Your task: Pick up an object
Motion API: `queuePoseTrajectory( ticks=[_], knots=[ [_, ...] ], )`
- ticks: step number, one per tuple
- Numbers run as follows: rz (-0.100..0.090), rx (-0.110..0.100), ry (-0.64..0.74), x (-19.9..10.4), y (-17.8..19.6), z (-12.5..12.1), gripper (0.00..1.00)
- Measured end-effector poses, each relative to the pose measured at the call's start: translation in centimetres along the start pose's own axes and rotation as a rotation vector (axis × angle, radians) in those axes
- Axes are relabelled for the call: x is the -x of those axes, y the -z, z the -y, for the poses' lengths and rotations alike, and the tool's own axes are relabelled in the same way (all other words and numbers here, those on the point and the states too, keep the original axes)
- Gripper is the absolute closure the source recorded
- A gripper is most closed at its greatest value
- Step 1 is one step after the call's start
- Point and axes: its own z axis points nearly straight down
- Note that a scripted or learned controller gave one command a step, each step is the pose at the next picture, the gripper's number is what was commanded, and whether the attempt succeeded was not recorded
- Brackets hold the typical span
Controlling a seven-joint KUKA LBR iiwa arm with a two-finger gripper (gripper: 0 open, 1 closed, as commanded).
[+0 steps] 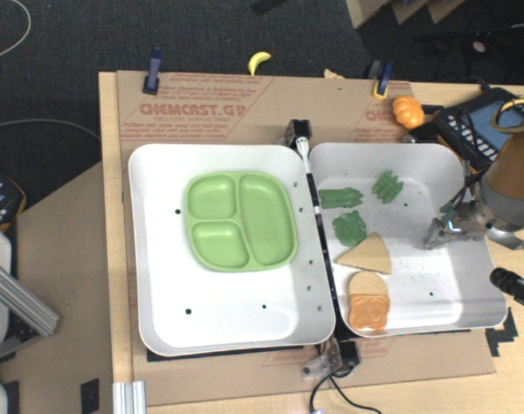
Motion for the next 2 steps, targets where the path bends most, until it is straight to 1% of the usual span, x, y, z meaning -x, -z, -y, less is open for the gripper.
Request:
queuePoseTrajectory(
  ticks=[1,2],
  knots=[
    [-0.001,0.0,0.001,-0.2,0.8,5.2,1.0],
    [-0.004,0.0,0.011,-8.4,-0.1,6.5,1.0]
  ],
)
